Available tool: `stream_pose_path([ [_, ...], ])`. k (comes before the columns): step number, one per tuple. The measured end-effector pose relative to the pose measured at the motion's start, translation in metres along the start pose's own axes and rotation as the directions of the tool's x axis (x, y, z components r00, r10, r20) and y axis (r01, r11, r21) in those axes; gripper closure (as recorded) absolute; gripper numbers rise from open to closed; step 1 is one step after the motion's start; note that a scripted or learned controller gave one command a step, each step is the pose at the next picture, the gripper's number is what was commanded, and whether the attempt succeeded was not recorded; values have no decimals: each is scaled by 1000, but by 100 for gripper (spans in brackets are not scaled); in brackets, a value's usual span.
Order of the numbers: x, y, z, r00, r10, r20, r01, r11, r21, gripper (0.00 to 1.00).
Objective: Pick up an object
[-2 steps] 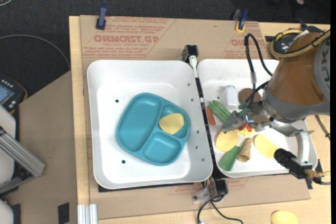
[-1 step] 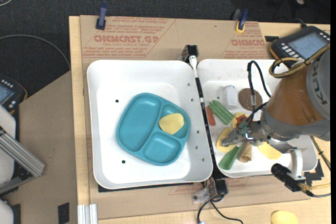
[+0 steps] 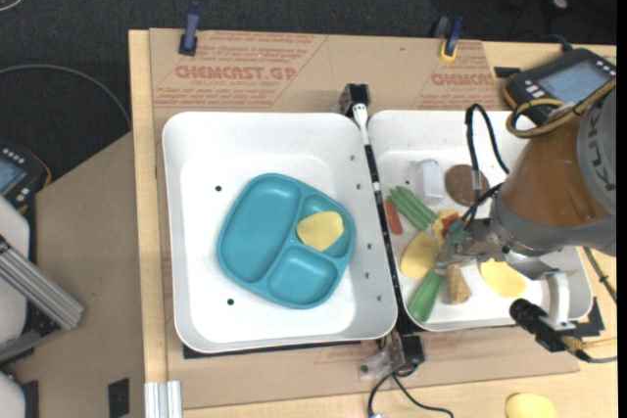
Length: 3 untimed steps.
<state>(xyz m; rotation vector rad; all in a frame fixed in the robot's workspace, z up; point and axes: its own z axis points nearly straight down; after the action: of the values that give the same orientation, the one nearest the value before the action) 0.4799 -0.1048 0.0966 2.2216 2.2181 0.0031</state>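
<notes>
The arm reaches in from the right, and its gripper (image 3: 454, 250) hangs low in the right bin (image 3: 392, 132) among a pile of toy food. Under and around it lie a yellow piece (image 3: 418, 255), a green vegetable (image 3: 427, 293), a tan cork-like piece (image 3: 457, 284), a green pod (image 3: 411, 208), a thin red stick (image 3: 393, 216), a brown disc (image 3: 460, 181) and a white cup (image 3: 427, 175). Another yellow piece (image 3: 504, 279) lies to the gripper's right. In the left bin (image 3: 196, 152) a teal divided plate (image 3: 279, 240) holds a yellow chip (image 3: 320, 230).
A black divider strip (image 3: 372, 181) runs between the two bins. A yellow handheld pendant (image 3: 558, 83) rests at the bench's back right. Blue and yellow clamps (image 3: 190, 29) hold the cardboard at the back edge. A black cable (image 3: 480, 152) loops over the right bin.
</notes>
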Motion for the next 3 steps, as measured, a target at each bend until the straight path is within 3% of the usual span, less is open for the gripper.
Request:
stream_pose_path([
  [1, 90, 6, -92, 1000, -6, 0, 6, 1000, -2, 100],
  [2, 85, 95, -88, 1000, -5, 2, 5, 1000, -5, 100],
  [3, 133, 113, -137, 1000, -7, -1, 7, 1000, -4, 100],
])
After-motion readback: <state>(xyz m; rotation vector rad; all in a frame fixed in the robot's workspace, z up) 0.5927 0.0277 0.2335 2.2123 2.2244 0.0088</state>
